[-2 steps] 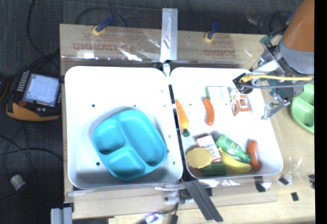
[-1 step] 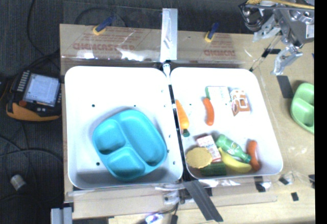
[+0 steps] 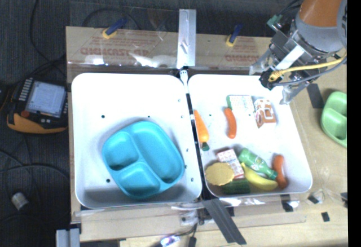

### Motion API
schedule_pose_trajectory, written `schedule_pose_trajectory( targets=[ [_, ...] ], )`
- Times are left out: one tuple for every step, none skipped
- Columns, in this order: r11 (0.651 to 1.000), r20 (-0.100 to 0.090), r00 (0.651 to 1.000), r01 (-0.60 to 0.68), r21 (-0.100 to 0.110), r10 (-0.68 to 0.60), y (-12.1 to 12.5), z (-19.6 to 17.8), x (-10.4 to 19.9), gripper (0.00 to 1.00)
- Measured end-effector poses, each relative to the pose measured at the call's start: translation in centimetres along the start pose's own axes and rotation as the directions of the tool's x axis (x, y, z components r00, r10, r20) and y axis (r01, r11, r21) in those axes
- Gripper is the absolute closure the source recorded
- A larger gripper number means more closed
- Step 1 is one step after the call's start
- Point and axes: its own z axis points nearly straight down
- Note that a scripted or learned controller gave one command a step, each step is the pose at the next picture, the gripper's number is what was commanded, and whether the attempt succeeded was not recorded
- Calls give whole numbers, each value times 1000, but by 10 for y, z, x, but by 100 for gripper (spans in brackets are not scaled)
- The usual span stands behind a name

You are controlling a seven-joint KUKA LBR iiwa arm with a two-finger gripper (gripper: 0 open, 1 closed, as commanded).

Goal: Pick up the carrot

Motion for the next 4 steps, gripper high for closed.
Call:
schedule_pose_trajectory(
  targets=[
    [981,-2,981,-196,-2,196,28,-85,43,0],
    [934,-1,934,-358,-1,358,136,-84,3,0],
    [981,-2,981,-195,1,195,86,60,-36,0],
    [932,-3,932,-362,1,362,77,-84,27,0]
  ],
)
